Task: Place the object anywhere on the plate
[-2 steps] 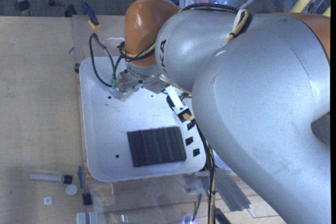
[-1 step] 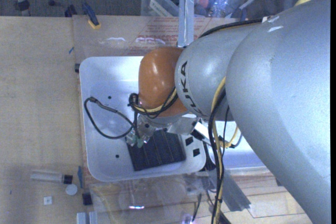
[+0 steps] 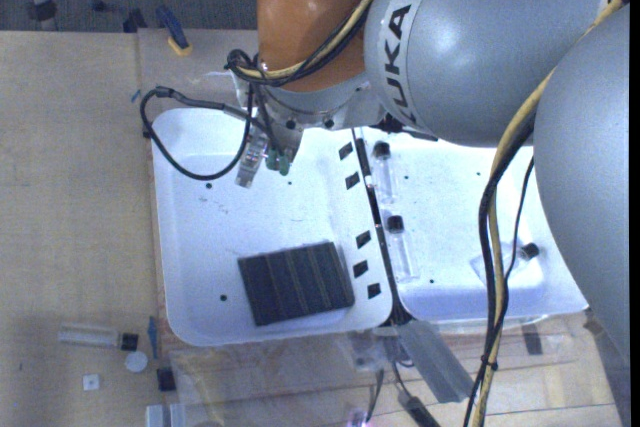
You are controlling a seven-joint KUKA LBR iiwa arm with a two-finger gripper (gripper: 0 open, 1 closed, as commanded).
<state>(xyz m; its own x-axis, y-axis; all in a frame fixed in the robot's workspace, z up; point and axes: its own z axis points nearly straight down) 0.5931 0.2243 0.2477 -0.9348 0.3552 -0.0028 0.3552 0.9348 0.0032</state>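
A dark grey ribbed rectangular plate point(image 3: 296, 283) lies flat in the left bin point(image 3: 200, 245), near its front edge. The arm's orange band and grey wrist hang over the back of that bin. The gripper point(image 3: 275, 155) shows below the wrist as a small cluster of parts and cable ends, above the bin floor and well behind the plate. Something small and greenish sits at its tip, too small to identify. A small dark object point(image 3: 529, 252) rests in the right bin point(image 3: 450, 265).
A black cable point(image 3: 165, 130) loops from the wrist over the left bin's back left corner. Clear fittings with black caps point(image 3: 394, 225) line the divider between the bins. Small loose parts point(image 3: 128, 343) lie on the bench in front of the left bin.
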